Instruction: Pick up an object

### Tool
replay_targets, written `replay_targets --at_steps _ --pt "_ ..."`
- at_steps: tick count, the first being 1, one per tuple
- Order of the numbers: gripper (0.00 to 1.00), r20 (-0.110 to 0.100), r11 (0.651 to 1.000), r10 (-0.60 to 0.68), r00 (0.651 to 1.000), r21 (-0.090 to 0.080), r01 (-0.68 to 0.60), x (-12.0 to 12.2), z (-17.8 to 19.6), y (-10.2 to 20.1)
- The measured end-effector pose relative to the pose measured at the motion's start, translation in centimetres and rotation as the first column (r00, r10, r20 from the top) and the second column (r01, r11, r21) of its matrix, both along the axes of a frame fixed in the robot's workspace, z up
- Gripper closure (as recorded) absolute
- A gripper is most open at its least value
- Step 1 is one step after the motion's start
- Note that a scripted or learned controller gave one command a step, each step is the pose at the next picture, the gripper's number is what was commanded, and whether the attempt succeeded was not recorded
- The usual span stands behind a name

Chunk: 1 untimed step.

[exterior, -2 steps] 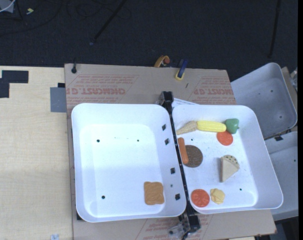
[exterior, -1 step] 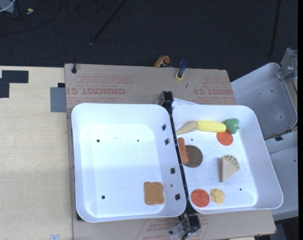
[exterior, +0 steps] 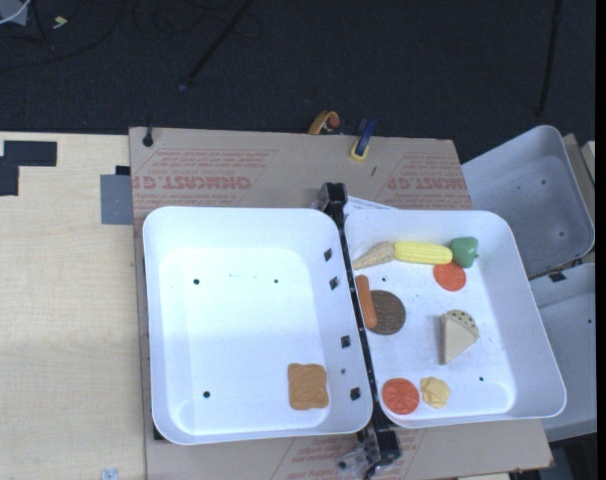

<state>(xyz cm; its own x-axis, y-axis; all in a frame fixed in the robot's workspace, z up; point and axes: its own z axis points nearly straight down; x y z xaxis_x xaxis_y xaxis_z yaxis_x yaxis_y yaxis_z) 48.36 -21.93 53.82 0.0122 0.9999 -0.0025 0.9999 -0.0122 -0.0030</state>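
Toast slice [exterior: 307,386] lies alone in the left bin [exterior: 173,238]; the claw's state cannot be told.

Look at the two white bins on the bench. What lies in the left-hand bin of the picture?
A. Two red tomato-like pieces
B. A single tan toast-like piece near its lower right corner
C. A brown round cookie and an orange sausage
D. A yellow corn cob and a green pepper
B: the toast-like piece lies alone on the floor of the left bin, while the other food items sit in the right bin.
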Motion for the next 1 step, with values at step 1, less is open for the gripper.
replay_targets --at_steps 1 --pt "1.0 0.001 1.0 0.015 1.0 0.004 -0.015 0.63 -0.06 3.55"
